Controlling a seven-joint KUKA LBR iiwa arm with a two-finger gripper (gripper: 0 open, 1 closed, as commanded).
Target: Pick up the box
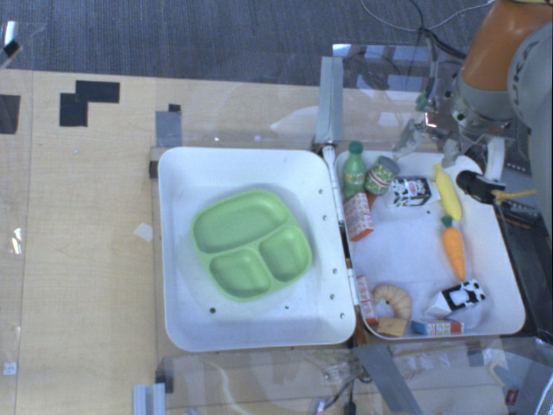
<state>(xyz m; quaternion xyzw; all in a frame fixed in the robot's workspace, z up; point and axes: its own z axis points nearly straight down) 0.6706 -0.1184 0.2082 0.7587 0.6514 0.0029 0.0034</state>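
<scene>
Gripper (446,138) sat at the far edge of the right bin (511,294), under the wrist with the orange band (503,14). I could not tell whether it was spread or pressed together; the wrist hardware and cabling blurred into one another there. Nothing visibly held.

Nearest objects, working outward: a can (379,178) and a green bottle (353,169) to its left, a small black-and-white carton (413,191) just near of it, and a banana (448,193) with a carrot (454,249) below that.

Target as I read it — the red box (359,216), lying against the left wall of the right bin, just near of the bottle and well left of the gripper. Ambiguity noted: a second cow-patterned carton (464,296) and a flat blue-and-red packet (436,327) lay at the near edge beside a croissant (397,298).

Left bin (173,232) held a green divided tray (251,245).

Progress, my judgement: pick not yet made — box resting in the bin, gripper apart from it. Left to do: move over it, descend, grasp, lift.
</scene>
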